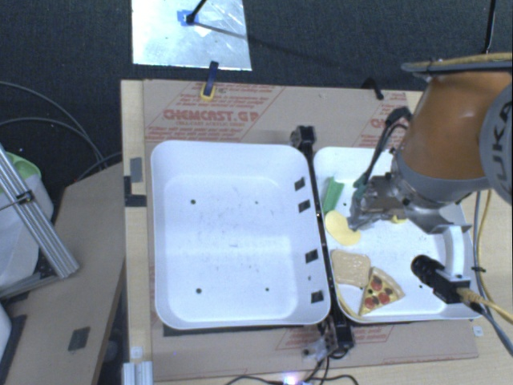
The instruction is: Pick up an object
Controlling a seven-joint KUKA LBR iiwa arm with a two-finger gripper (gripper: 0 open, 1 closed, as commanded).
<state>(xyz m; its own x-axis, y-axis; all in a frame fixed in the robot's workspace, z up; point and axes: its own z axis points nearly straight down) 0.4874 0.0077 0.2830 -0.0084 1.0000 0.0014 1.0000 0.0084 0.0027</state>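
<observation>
My gripper (358, 213) hangs low over the right bin (353, 160), near its left wall. Just below and to the left of it lies a flat yellow piece (343, 231), touching or nearly touching the gripper's tip. A green stick-shaped toy (330, 192) lies to the upper left of the gripper. Nearer the front of the bin are a tan toast slice (350, 267) and a pizza slice (381, 289) with red toppings. The arm covers much of the bin's right half.
The left bin (232, 231) sits beside the right one, with a black divider strip (314, 215) between them. Both rest on a cardboard sheet (240, 107). A metal plate (191, 22) lies on the floor behind.
</observation>
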